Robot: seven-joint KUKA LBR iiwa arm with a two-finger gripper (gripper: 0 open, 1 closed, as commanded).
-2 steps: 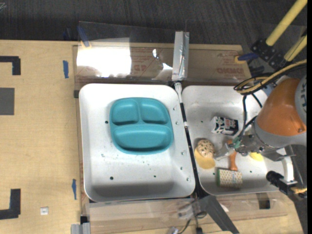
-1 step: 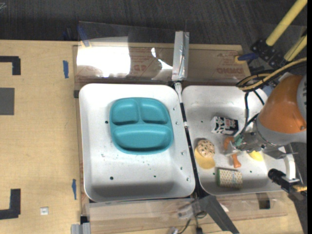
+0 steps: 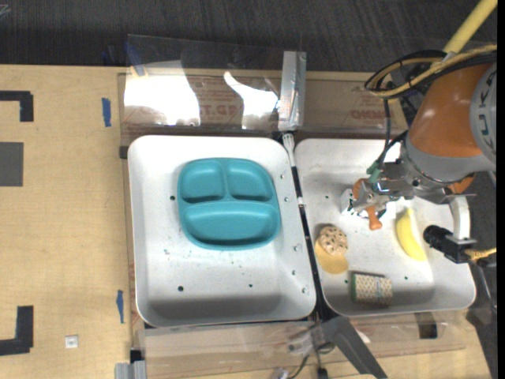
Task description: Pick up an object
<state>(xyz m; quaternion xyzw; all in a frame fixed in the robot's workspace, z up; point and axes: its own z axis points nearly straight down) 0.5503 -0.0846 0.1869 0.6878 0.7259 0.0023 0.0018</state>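
1. Down in the right bin (image 3: 442, 287), the gripper (image 3: 377, 204) hangs low over the white floor, and whether it is spread or closed I cannot tell from this slant.
2. Right against its tip lies a small orange carrot-like piece (image 3: 374, 217), with something small and bluish just to the gripper's left; I cannot tell whether either is actually gripped.
3. Just to the gripper's right and a little nearer the front, a yellow banana (image 3: 409, 235) lies on the bin floor, apart from the tip.
4. Toward the front and left of the gripper sits a tan cookie-like round (image 3: 331, 245), close to the wall between the bins.
5. Further forward still, a short patterned cylinder (image 3: 372, 287) lies on its side near the front rim.
6. Well off to the gripper's left, the left bin (image 3: 158, 275) holds a teal divided plate (image 3: 229, 202), lying flat.
7. Behind the gripper rises the grey arm (image 3: 450, 133) with its orange band.
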